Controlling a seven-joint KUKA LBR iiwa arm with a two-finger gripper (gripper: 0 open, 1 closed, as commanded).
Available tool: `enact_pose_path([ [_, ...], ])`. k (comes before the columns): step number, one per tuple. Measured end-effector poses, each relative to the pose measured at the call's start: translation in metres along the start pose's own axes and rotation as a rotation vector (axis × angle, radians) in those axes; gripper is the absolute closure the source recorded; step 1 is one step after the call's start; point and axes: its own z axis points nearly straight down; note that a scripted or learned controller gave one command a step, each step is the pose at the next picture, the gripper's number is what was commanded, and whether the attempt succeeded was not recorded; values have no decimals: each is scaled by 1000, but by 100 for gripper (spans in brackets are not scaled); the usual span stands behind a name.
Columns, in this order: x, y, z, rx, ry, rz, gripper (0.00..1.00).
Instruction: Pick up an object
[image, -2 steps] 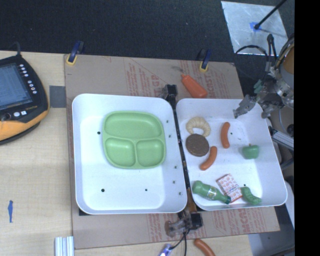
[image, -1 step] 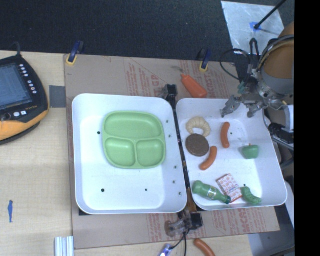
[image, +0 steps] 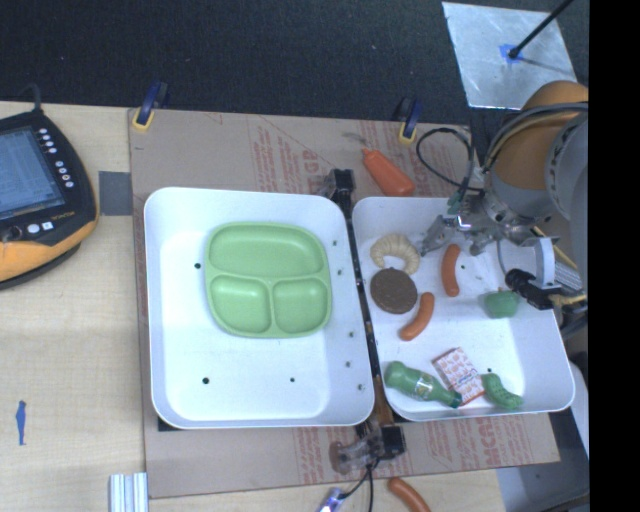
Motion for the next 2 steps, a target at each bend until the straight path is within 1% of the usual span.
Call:
enact_pose_path([
  [1,-1,1,-12,-1,-1,-3,100],
  [2,47,-52,-89,-4,1,2,100],
])
